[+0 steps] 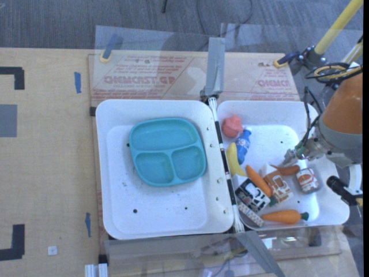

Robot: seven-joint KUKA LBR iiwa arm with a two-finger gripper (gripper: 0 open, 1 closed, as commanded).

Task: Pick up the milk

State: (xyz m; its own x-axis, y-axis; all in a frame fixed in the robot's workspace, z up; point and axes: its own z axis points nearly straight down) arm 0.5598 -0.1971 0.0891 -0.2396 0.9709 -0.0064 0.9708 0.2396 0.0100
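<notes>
White-and-brown milk carton (279, 188) lies near gripper (297, 153), toward view's lower left, in right bin (341, 211), long axis approx. diagonal; gripper's spread can't be told.

The gripper (295, 153) hangs low in the right bin (328, 212), with the orange-banded arm (346, 117) rising behind it to the right. Just below its tip lie a small brown carton (278, 186) and a jar (307, 180); a carrot (258, 180) sits left of these. Farther left stand a blue bottle (243, 145) and a banana (233, 159), and beyond them a teal divided plate (168, 150) rests in the left bin (115, 212)
</notes>
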